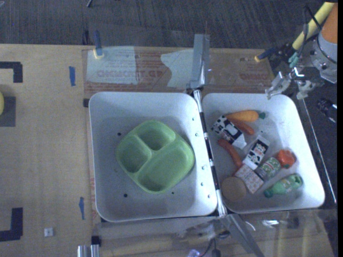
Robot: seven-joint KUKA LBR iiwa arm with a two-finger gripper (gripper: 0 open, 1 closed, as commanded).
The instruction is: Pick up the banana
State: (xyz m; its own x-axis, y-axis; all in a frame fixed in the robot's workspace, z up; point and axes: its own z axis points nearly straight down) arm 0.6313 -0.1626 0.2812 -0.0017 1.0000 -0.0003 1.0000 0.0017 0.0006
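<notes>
Gripper over the right bin's far right corner; banana not identified.
The gripper hangs above the far right corner of the right bin, its fingers apart with nothing between them. We cannot pick out a banana among the bin's contents. Nearest the claw, toward the bin's far edge, lies an orange carrot, long axis running left to right; beyond it a slim red-orange piece lies diagonally near the bin's left wall. A yellow object sits at the bench's left edge, well apart from the claw and cut off, so we cannot name it. We judge that any approach first needs the target confirmed.
</notes>
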